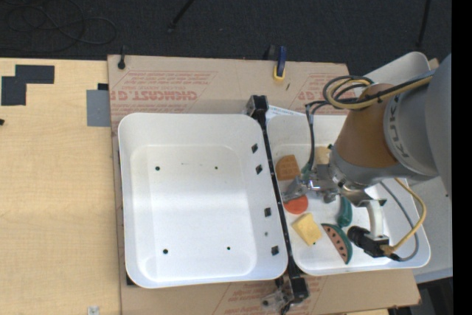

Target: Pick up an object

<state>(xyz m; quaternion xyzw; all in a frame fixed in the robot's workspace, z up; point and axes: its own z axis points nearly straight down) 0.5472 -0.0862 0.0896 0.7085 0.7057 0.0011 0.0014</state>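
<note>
Progress looks slight: your gripper (pixel 304 187) sits low in the right bin (pixel 413 258), near its left wall, over the brown block (pixel 287 167) and red piece (pixel 296 204). Nothing is visibly lifted; I cannot tell its grip, so the pickup remains.
</note>
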